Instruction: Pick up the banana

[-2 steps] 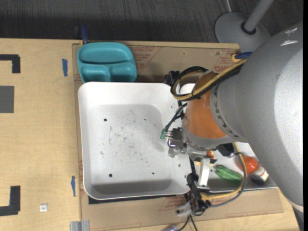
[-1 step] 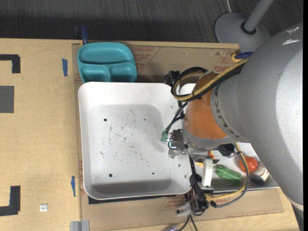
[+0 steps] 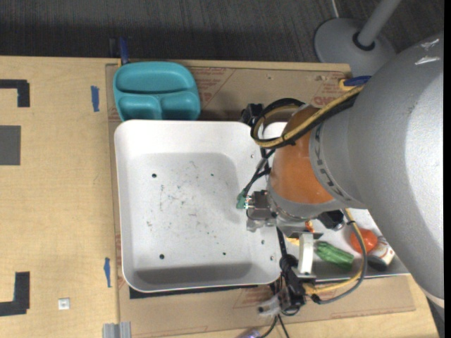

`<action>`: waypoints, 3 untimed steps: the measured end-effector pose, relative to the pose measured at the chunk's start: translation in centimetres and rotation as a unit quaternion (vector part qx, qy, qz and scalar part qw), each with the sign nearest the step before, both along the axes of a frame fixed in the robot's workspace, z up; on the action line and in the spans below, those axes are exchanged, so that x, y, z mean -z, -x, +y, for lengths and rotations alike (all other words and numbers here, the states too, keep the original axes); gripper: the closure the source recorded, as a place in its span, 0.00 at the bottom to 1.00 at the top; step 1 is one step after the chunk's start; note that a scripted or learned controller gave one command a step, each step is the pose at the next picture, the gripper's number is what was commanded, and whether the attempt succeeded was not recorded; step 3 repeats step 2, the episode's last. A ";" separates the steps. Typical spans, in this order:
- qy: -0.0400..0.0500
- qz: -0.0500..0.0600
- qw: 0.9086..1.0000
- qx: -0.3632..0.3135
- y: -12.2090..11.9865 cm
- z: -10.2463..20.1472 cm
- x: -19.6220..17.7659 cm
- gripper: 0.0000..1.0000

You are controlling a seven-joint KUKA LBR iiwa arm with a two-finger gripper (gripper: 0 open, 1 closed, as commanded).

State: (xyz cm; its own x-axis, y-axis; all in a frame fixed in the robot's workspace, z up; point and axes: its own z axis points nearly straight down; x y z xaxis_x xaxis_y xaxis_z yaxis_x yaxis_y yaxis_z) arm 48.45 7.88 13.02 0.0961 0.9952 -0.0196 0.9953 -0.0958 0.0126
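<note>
My grey arm with its orange band (image 3: 299, 178) hangs low over the right bin (image 3: 366, 219) and covers most of it. The gripper (image 3: 262, 210) sits under the wrist at the bin's left wall, seen from above, so the arm's bulk hides its fingers and whatever lies beneath. In the exposed front right corner of that bin lie a green vegetable-like item (image 3: 333, 254), an orange item (image 3: 358, 239) and a small red, white and black item (image 3: 380, 251).
The left white bin (image 3: 141, 153) has a scuffed floor. A teal divided tray (image 3: 156, 91) stands just behind it. Cardboard bench surface stretches to the left. Cables (image 3: 296, 287) dangle from the wrist over the front edge.
</note>
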 end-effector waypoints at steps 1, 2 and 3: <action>0.000 0.000 1.000 -0.001 0.0 0.0 0.0 1.00; 0.000 0.000 1.000 0.000 0.0 0.0 0.0 1.00; 0.000 0.000 1.000 0.000 0.0 0.0 0.0 1.00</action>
